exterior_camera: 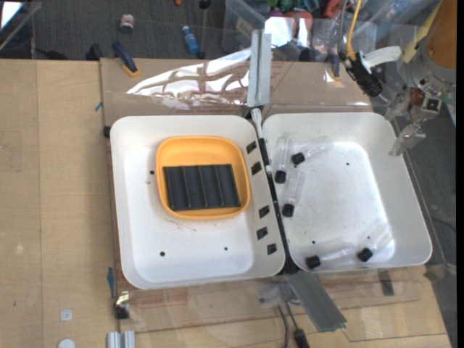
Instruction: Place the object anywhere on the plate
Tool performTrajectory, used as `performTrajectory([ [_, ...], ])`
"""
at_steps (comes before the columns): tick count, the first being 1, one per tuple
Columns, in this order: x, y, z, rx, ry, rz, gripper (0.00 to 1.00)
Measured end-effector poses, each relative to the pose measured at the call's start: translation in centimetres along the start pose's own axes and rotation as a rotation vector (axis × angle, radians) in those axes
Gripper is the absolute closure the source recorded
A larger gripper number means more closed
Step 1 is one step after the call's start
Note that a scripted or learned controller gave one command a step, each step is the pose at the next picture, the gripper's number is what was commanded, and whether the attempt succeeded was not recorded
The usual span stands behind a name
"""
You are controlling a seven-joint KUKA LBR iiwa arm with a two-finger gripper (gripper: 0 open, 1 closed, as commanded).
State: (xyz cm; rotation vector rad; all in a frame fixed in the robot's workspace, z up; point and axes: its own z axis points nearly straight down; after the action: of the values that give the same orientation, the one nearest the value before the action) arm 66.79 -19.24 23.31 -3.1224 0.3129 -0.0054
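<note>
White bins [333, 263], orange plate [204, 148] centred left, gripper [407, 133] at right rim

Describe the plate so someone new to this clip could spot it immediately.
Start from the two white bins side by side and take the left bin. The plate lies in its upper middle: a rounded-square orange dish with a dark ribbed block lying on it. It is the one coloured item in either bin; the right bin holds clear tubes with black caps.
</note>
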Motion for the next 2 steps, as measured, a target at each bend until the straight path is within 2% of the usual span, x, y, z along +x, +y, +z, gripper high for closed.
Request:
performTrajectory([
  [1, 0.1, 0.3, 0.1, 0.000, 0.000, 0.008, 0.00],
  [2, -0.4, -1.4, 0.8, 0.000, -0.006, 0.001, 0.00],
])
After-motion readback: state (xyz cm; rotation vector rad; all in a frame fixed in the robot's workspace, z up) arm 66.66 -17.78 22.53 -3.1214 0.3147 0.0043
